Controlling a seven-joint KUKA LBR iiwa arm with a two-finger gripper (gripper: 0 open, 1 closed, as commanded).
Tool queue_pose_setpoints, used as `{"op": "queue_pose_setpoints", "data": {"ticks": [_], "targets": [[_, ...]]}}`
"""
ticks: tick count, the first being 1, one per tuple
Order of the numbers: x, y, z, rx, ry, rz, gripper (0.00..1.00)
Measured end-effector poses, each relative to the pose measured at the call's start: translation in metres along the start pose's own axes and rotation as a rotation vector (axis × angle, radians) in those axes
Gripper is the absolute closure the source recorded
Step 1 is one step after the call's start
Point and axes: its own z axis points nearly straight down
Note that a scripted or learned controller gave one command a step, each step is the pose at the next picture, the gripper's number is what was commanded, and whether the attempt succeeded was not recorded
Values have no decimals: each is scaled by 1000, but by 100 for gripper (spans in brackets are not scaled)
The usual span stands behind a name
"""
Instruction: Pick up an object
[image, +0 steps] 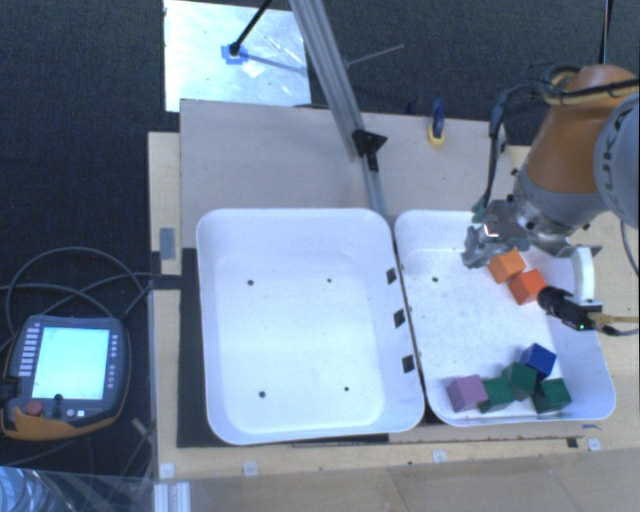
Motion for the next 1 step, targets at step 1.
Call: {"op": "queue_pose_setpoints", "data": {"ticks": [1], "targets": [[53, -8, -13, 2, 3, -6, 100]]}}
